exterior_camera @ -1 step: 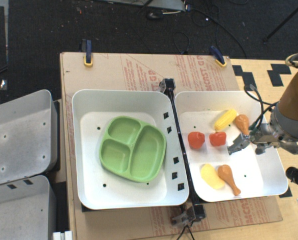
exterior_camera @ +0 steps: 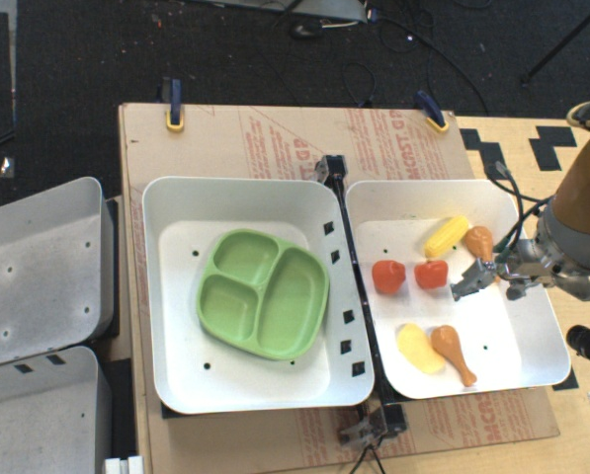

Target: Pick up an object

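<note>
Counting: two red tomatoes, two drumsticks, one green plate.

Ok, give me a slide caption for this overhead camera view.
Gripper over the right bin of toy food, near a tomato; green tray in the left bin.

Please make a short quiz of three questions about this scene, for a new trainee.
1. True or false: the green tray lies in the left bin.
2. How many red items lie in the right bin?
3. Which lies nearest the gripper? A) the corn B) a red item C) the green tray

Key: 1 true; 2 two; 3 B.
</note>
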Available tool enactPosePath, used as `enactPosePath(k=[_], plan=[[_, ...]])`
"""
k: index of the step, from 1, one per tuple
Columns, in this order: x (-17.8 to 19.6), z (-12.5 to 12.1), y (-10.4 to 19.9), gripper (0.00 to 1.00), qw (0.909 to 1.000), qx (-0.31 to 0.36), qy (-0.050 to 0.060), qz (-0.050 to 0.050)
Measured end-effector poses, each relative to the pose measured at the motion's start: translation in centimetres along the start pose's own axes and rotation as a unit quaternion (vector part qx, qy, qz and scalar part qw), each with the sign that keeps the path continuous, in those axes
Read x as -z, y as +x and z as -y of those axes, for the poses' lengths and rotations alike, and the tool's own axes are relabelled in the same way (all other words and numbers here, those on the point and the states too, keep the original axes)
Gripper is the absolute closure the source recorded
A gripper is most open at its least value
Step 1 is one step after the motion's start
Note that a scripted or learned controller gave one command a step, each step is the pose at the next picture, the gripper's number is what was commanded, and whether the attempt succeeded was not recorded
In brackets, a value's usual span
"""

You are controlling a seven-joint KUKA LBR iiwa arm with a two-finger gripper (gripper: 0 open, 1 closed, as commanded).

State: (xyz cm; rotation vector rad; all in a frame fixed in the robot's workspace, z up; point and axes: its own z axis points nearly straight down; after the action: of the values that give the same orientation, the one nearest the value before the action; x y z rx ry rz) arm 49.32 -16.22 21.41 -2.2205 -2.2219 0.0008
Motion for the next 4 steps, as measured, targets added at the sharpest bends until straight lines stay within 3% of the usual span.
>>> enactPosePath(k=[2, 3, 4], plan=[[-9.4, -1.3, 0.2, 0.0, 1.0, -0.001, 0.002, -0.001], [-12.4, -1.3, 0.3, 0.0, 1.0, -0.001, 0.001, -0.001], [-11.2, -1.3, 0.3, 1.0, 1.0, -0.002, 0.0, 0.0]])
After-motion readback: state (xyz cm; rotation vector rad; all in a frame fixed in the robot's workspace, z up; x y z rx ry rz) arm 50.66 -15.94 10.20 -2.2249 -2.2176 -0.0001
